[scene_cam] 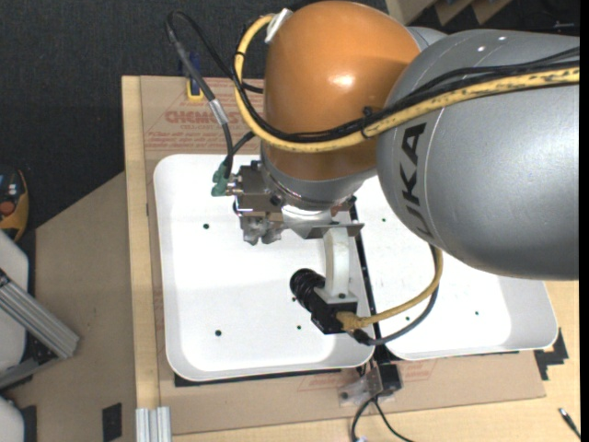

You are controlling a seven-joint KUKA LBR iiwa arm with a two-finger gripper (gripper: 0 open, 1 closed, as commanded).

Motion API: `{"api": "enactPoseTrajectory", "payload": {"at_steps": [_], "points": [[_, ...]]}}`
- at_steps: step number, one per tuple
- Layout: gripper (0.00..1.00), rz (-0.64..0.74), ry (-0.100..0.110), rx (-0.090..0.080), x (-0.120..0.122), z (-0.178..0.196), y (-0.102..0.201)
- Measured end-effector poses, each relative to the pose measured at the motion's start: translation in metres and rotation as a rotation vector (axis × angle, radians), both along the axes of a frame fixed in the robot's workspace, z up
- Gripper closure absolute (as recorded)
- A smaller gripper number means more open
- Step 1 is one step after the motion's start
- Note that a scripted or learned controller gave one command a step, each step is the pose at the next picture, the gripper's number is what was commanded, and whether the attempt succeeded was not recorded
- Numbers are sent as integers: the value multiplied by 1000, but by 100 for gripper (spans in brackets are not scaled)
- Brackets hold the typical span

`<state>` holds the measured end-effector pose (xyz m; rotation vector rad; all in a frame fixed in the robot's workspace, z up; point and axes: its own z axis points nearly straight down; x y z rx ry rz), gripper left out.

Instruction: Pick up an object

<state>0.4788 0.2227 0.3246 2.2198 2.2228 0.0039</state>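
Note:
My gripper (259, 225) hangs below the big orange wrist band (322, 72), over the upper middle of the left white bin (198, 284). Its metal body is seen from above, and the wrist hides what lies directly under it. No loose object shows on the bare bin floor around it, just a few small dark dots (218, 332). A white bracket with a black cylinder (313, 300) sticks out from the wrist toward the bin's front right.
The grey arm (488, 145) covers most of the right bin (479, 325), leaving its front edge in sight. A yellow and black cable (414, 302) loops down by the divide between the bins. The bins rest on a cardboard sheet (147, 155).

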Motion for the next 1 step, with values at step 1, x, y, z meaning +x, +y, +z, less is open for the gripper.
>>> {"api": "enactPoseTrajectory", "payload": {"at_steps": [1], "points": [[100,-3,-1,-1,9,29,-49]]}}
